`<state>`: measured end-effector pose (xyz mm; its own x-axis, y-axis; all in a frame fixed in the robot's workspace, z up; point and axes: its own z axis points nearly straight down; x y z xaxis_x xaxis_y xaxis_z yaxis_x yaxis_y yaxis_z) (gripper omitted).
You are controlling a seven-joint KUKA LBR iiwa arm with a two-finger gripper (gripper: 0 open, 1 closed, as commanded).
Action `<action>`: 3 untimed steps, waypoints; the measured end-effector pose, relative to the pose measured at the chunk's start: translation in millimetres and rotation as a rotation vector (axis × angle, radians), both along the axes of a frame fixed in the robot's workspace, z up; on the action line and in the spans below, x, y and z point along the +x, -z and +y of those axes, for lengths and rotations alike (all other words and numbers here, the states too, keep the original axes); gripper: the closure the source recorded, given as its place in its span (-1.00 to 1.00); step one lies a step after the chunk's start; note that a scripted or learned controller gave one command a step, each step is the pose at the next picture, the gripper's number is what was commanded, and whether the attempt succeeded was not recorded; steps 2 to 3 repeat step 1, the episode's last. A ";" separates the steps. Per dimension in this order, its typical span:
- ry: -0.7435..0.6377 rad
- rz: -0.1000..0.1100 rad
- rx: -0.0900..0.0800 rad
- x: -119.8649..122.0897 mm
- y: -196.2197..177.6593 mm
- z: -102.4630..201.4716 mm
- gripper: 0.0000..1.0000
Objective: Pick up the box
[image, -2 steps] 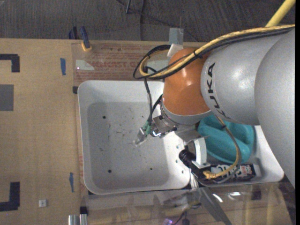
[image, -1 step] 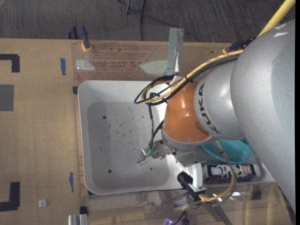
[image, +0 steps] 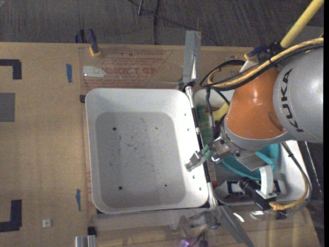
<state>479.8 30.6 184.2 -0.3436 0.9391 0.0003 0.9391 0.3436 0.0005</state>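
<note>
A: What does the arm (image: 300, 99) look like?
B: Rounded grey shell, black KUKA lettering (image: 284, 99) down one side, then a wide orange band (image: 252, 109).
A: Any cables?
B: Yellow and black ones (image: 241, 72) loop over the band, and a yellow hose (image: 304, 15) runs off above. Another yellow cable (image: 295, 202) curls underneath.

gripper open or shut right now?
Cannot tell. The grey arm with the orange band hangs over the right white bin and covers its own wrist; the metal tip near the bins' divider is too blurred.
</note>
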 end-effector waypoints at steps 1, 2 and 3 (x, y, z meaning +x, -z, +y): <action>-0.056 -0.001 -0.001 -0.2 -0.2 -77.3 -1.00; -0.056 -0.001 -0.001 -0.2 -0.2 -77.3 -1.00; -0.056 -0.001 -0.001 -0.2 -0.2 -77.3 -1.00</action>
